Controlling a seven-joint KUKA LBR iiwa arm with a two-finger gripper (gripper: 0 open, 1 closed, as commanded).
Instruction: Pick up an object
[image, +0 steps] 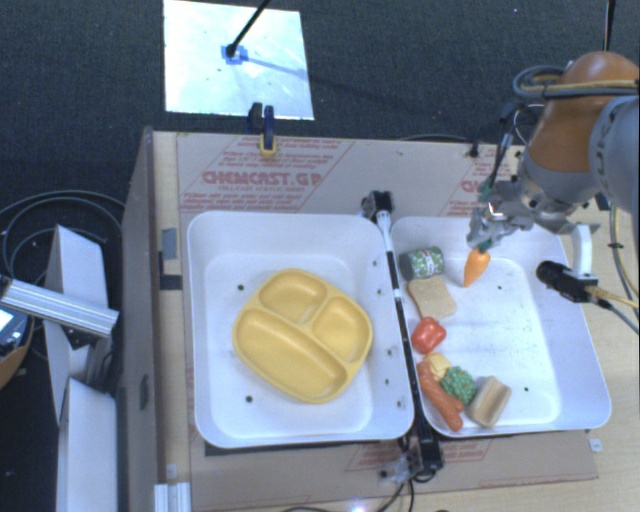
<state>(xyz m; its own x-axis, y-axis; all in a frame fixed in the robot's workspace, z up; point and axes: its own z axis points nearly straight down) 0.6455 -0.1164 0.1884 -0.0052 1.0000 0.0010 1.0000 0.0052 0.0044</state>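
My gripper (486, 236) hangs over the far end of the right bin (565, 345). It is shut on the top of a small orange carrot (476, 267), which points tip-down just below the fingers. Loose toy food lies along the bin's left side: a green can (423, 262), a tan bread slice (432, 297), a red pepper (428, 333), a yellow piece (437, 365), a long carrot (441, 396), a broccoli (459, 384) and a beige roll (489, 400).
The left bin (215, 290) holds a yellow divided plate (302, 333). A black clamp rail (397, 300) runs between the bins. A black connector (562, 280) on the arm juts over the right bin's far right side. Cables and boxes lie left of the bench.
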